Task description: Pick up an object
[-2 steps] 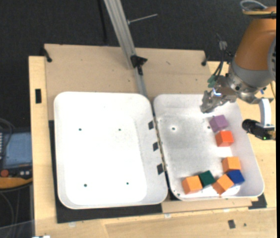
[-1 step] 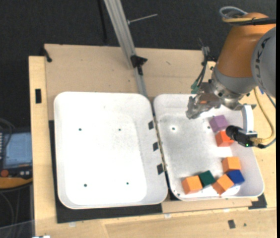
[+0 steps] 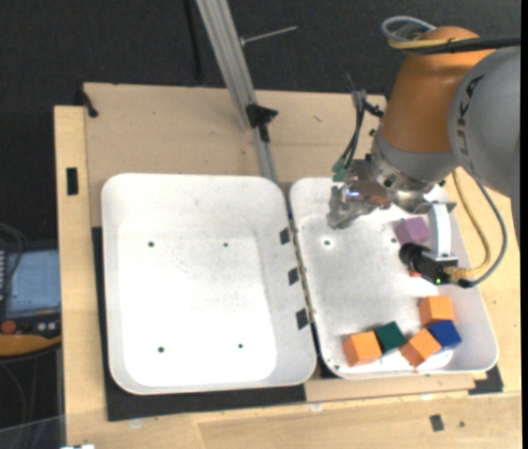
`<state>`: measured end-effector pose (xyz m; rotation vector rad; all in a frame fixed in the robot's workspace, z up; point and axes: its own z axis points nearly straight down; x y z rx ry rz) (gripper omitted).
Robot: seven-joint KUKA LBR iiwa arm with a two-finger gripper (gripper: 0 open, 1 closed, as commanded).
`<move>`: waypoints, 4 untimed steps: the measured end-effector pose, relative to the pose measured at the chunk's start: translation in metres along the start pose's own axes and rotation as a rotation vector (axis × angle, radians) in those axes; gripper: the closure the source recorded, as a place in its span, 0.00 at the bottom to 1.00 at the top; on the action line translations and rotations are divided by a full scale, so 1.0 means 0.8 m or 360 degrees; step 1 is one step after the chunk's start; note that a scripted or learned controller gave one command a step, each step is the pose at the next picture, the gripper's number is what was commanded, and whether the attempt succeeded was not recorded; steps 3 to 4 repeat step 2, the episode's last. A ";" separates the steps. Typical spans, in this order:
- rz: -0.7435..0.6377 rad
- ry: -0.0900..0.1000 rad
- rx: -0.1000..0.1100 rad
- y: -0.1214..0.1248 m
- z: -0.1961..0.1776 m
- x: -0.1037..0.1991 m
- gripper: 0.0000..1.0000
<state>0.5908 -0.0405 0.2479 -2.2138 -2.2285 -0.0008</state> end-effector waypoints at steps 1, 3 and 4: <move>-0.0002 0.0003 0.0002 -0.006 -0.007 0.059 1.00; -0.0003 0.0003 0.0006 -0.014 -0.010 0.117 1.00; -0.0003 0.0003 0.0006 -0.014 -0.010 0.117 1.00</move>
